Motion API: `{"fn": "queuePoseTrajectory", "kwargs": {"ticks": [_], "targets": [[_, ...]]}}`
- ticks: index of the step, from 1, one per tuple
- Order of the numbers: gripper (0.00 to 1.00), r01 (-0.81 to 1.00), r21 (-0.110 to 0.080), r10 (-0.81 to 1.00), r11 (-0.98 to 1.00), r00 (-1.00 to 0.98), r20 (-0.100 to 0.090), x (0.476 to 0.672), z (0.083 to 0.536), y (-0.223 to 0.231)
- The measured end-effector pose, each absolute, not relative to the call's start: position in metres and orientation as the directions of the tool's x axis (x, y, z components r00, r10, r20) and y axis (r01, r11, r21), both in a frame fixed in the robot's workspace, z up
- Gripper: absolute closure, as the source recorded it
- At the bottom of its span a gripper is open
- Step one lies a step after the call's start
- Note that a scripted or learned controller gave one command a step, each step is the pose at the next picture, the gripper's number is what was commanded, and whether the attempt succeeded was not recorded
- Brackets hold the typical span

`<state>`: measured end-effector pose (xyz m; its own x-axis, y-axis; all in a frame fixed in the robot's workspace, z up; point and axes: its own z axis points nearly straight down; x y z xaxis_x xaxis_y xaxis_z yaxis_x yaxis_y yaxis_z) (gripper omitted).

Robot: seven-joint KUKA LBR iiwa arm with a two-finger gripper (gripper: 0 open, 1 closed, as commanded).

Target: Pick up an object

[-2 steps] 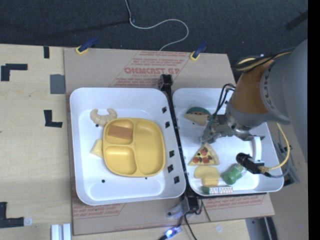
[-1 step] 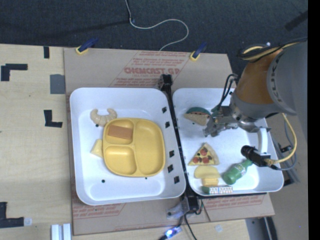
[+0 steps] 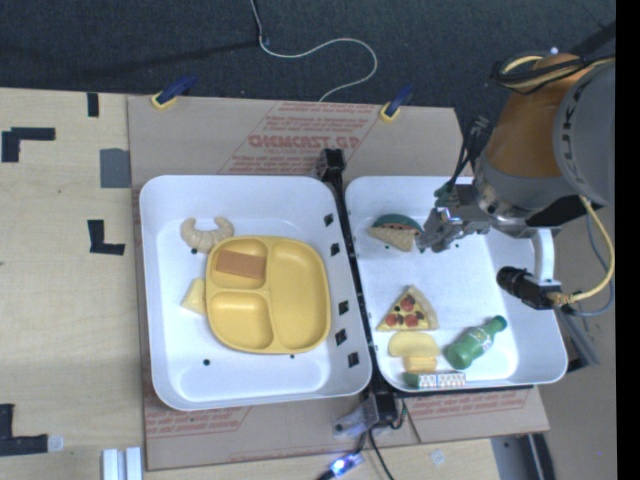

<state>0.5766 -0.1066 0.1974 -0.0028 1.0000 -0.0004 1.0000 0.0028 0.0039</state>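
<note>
Pincer (image 3: 437, 234) of mine hangs low in the right bin (image 3: 520, 368), near its far wall, under my grey arm with the orange band (image 3: 530, 118). Whether it is apart or together I cannot tell, because the wrist covers it from above. I see nothing held in it.

Just beside it, on the side of the divider, lies a taco-like toy (image 3: 396, 233) with a dark green top. It is the closest thing to me and I judge it is the one to pick. Nearer the front of the same bin are a pizza slice (image 3: 408, 311), a pale yellow piece (image 3: 413, 346) and a green bottle (image 3: 474, 342) lying on its side.

In the left bin (image 3: 160, 268) there is a yellow divided plate (image 3: 300, 298) with a brown piece (image 3: 240, 261) in one compartment, a croissant (image 3: 205, 232) near it, and a yellow wedge (image 3: 193, 295) touching the plate edge.

To do this step well, I should move a little toward the divider, come centred above the taco, go down straight, and close across its thin side. The bin wall is near, so I must keep away from it.
</note>
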Motion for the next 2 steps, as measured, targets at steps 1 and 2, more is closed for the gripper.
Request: {"fn": "queuePoseTrajectory", "kwargs": {"ticks": [1, 2], "targets": [[1.0, 1.0, 0.002, 1.0, 0.002, -0.002, 0.0, 0.577, 0.226, -0.106], [1.0, 1.0, -0.002, 1.0, 0.006, -0.006, 0.002, 0.554, 0.234, -0.058]]}}
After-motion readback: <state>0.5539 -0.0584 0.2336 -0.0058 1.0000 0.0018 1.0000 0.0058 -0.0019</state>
